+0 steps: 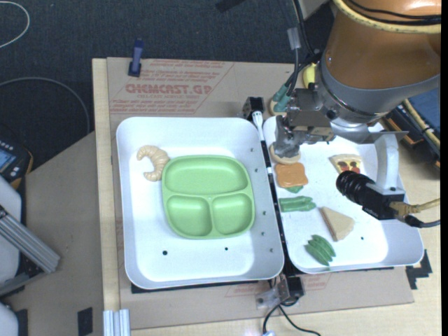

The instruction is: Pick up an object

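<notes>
In the right bin (392, 254), the gripper (285, 148) hangs directly above the orange toast piece (291, 174). Finger state cannot be determined. The toast lies just below the tool, near the bin's left wall.

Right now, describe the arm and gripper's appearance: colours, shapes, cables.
The arm is a bulky rounded body: glossy orange band on top, grey shell beneath. Black cables run down beside it to a boxy dark metal wrist block. The gripper below is small, grey and metallic.

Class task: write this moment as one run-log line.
gripper: low in right bin, above orange toy food | grasp: unclear | green tray: left bin
</notes>
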